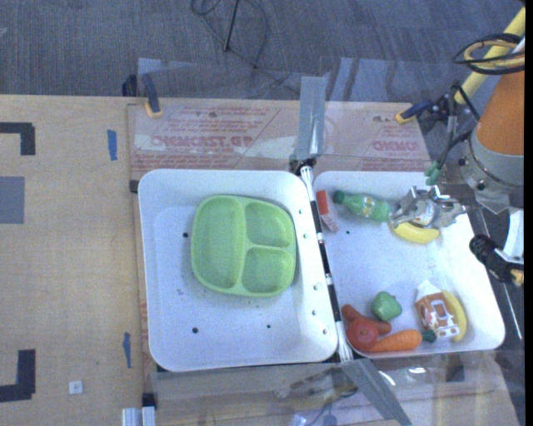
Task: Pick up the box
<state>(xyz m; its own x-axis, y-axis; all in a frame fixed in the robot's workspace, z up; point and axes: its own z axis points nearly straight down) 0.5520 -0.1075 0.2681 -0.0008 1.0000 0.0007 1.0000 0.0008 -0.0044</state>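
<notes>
Box (432,314) sat w/ orange-and-white face up, near right bin's (466,266) front edge, banana (457,312) touching. Gripper (426,208) hung over another banana (415,232); jaws — couldn't tell.

Robotics lab: plywood bench (67,250) with tape marks, two white bins (158,274), cables (241,25) on floor.

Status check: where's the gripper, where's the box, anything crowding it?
Gripper over the banana, right bin's far side. Box untouched, near corner of the right bin. Second banana and carrot crowd it.
</notes>
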